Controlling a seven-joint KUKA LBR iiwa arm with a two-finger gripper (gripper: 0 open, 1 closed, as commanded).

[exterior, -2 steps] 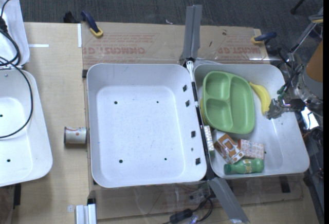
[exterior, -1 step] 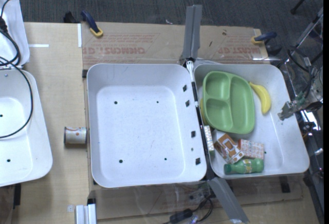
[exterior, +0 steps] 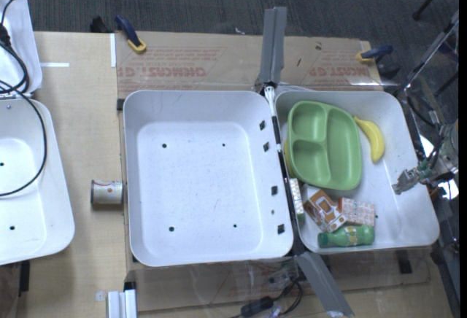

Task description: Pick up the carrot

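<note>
**Carrot hunt: the tool's parked at the bin edge and I can't find the carrot**

Standing here watching, the tool (exterior: 410,179) sits well to the right of the green plate (exterior: 325,149), out by the far rim of the right bin (exterior: 422,230). It's small and blurry from this angle, so I honestly can't tell if it's open or closed. Nothing looks to be held in it.

Bigger problem: I can't tell where the carrot is. The only orange near the plate is on the snack packets (exterior: 339,211) lying just below it, and those look like wrappers, not a vegetable. If the carrot's in there, my guess is it's tucked under the plate or the packets.

How I'd play this step: don't dive in blind. Get the carrot located first, then come down over its middle with the tool across its short side, keeping clear of the plate's rim and the bin wall. A grab at the packets would be the easy mistake.

What's in what:
- Right bin: the plate, with all three compartments bare; a banana (exterior: 372,138) touching the plate's right edge; the packets below the plate; a green bottle (exterior: 346,237) lying on its side below those.
- Left bin (exterior: 197,163), left of the plate: just bare white floor.
- Far left of the plate, past that bin, a small can (exterior: 108,192) lies on the surface (exterior: 80,90).
</note>
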